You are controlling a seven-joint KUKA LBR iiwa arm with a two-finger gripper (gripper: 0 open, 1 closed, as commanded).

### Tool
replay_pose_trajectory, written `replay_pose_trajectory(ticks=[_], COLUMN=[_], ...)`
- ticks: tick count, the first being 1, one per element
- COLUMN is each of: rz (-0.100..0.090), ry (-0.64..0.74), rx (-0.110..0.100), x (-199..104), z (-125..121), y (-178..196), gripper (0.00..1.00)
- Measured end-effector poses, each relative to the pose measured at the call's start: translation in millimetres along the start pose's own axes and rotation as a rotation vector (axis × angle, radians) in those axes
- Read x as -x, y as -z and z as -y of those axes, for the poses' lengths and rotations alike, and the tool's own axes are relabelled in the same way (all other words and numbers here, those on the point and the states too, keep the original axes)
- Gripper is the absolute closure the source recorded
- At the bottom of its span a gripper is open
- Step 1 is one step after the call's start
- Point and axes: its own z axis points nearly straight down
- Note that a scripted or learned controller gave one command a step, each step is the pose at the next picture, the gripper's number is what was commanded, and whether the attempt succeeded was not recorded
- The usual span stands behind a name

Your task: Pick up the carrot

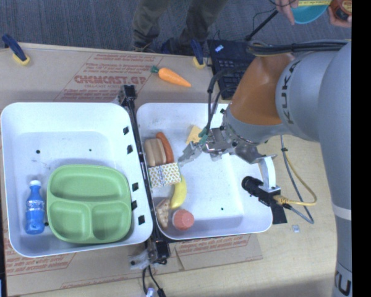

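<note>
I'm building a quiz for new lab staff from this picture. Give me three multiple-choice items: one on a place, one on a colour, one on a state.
1. Where is the carrot?
A. in the left bin
B. in the right bin
C. on the cardboard beyond the bins

2. What colour is the tray?
A. green
B. red
C. white

3. How is the bottle?
A. lying in the left bin
B. hanging from the end effector
C. lying in the tray

Key: 1 C, it lies past both bins' far rims. 2 A, it is plainly green. 3 A, it lies beside the tray.

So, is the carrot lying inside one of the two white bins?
No, the carrot lies on the cardboard behind the bins, outside the right bin and apart from the pincer.
</note>
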Motion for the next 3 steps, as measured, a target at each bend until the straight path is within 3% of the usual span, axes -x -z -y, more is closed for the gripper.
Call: replay_pose_trajectory(ticks=[1, 2, 3], rz=[0.007, -0.001, 0.021], ry=[0.167, 0.373, 0.727], rx=[0.017, 0.004, 0.026], x=[52, 92, 39], z=[-47, -20, -84], y=[52, -79, 106], gripper=[0.00, 0.00, 0.00])
